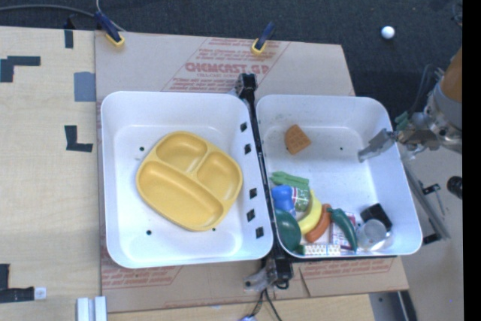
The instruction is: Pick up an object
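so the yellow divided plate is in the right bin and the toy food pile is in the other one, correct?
Not quite. The camera view shows the yellow divided plate lying in the left bin, not the right one. The toy food pile sits in the other one, the right bin, along its near edge, with a small brown block farther back.

A small tan block [297,139] lies alone toward the far left of the right bin [338,110], clear of the toy heap [312,216] near.
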`<state>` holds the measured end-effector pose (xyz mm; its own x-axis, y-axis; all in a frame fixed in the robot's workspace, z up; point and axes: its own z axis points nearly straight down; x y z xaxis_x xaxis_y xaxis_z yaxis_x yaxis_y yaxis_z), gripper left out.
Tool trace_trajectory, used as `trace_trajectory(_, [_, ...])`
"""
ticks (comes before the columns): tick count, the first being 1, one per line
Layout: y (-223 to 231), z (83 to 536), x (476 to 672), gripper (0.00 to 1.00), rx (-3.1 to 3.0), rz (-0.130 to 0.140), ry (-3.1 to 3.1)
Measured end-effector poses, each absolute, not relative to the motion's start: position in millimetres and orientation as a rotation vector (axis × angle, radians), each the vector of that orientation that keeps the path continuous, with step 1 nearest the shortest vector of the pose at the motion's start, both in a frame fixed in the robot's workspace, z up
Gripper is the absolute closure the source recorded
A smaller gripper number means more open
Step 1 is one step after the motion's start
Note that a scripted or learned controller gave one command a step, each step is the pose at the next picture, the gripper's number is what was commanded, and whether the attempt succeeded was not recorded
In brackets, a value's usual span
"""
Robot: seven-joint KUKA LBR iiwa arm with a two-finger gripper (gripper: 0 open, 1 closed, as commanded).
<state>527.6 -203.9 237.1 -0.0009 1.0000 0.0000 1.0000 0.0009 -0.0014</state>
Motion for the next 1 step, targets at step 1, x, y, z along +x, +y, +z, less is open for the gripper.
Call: trace_trajectory(1, [-162.0,103.1,582.2,0.00,-2.216,0.004,-2.219])
